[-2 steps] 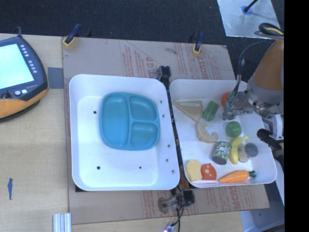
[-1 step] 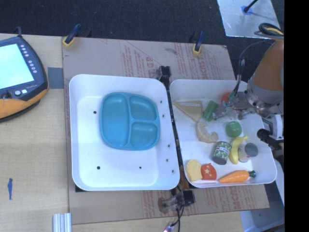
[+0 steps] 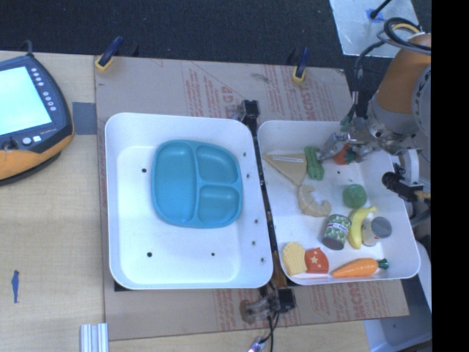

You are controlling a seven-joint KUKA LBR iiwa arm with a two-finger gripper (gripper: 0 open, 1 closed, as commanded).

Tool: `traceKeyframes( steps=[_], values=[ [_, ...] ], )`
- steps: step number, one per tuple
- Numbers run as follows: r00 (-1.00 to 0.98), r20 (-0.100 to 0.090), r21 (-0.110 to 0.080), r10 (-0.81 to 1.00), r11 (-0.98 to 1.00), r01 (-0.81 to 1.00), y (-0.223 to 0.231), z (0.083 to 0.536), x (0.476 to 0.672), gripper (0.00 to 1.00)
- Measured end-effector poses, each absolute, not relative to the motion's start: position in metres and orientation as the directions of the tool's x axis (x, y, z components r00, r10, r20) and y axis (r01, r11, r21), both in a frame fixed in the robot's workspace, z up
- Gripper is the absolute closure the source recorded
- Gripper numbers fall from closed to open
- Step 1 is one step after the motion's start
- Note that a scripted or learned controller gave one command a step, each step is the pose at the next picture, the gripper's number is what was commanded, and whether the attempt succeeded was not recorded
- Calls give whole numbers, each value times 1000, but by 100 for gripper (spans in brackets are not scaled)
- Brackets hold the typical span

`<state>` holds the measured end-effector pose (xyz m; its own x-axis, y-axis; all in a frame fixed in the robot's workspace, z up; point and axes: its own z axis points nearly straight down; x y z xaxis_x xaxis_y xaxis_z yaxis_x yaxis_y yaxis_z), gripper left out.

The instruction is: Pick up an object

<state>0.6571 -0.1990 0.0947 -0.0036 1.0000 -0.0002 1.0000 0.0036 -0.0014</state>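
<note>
At the far left edge, a control tablet (image 3: 26, 119) with a pale screen and orange casing lies on the wooden bench. Next comes the left bin (image 3: 121, 218), holding one light blue divided plate (image 3: 196, 183) with three compartments, lying flat near its middle.

The right bin (image 3: 401, 229) holds the toy food, one of each kind. A beige wedge (image 3: 288, 166) lies at the upper left, with a dark green pod-shaped piece (image 3: 314, 163) just beside its right end. Below them is a pale, translucent curled piece (image 3: 314, 202). Along the near wall sit a yellow corn-like piece (image 3: 294, 258), touching a red piece with a white mark (image 3: 316, 260), then an orange carrot (image 3: 357, 268) lying flat. Above the carrot stands a small green-labelled can (image 3: 337, 232), a yellow banana (image 3: 357, 227) against it, and a grey disc (image 3: 380, 229) touching the banana. A round green ball (image 3: 355, 196) lies apart, above the banana.

The gripper (image 3: 344, 151) hangs over the bin's upper right part, just right of the green pod; something small and red shows at its tip, but I cannot tell how far the fingers are parted or whether they grip anything.
</note>
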Motion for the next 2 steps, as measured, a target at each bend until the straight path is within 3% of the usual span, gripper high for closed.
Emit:
traceKeyframes(
  steps=[1, 2],
  values=[
    [-6, 0, -4, 1000, 6, 1000, -199, 104, 657, 100],
    [-4, 1, -2, 1000, 4, 1000, -130, 220, 624, 100]
  ],
)
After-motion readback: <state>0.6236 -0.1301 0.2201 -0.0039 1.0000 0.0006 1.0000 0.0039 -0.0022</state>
